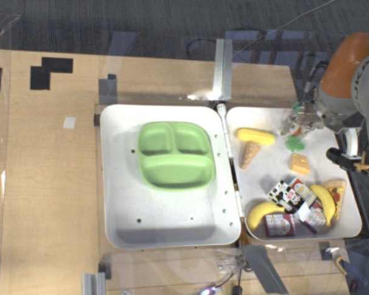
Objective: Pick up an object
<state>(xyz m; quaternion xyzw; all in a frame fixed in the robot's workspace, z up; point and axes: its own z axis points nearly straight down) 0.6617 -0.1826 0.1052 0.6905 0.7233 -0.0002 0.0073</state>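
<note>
The right bin [350, 226] holds several small items. A yellow banana [255, 136] and a tan cone [249, 153] lie near its back left. A small green object [295, 144] and an orange cheese-like wedge [300, 163] lie near the back right. My gripper [297, 125] hangs low over the bin's back right corner, just above and behind the small green object. I see nothing clearly held in it.
At the right bin's front lie two more bananas [263, 213] [324, 201], a black-and-white box [283, 192], maroon packets [278, 225] and a pizza slice [338, 192]. A green divided plate [175, 154] sits in the left bin [120, 220]. A metal post [223, 69] rises behind the bins.
</note>
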